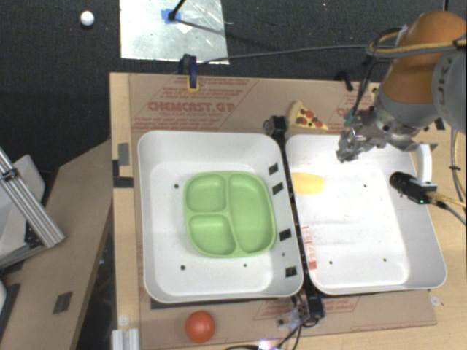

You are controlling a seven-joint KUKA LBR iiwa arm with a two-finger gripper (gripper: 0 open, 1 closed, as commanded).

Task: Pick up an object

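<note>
Camera view: smooth green 3-compartment tray (pixel 230 214), flat yellow oval piece (pixel 307 184)

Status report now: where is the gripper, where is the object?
Gripper over right bin's far edge, nothing between fingers seen. Yellow object in right bin, near divider. Path unobstructed.

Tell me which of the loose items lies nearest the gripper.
The pizza slice toy, outside the bins behind the right bin, lies closest to the gripper. The yellow piece comes next, and the orange ball is far off.
</note>
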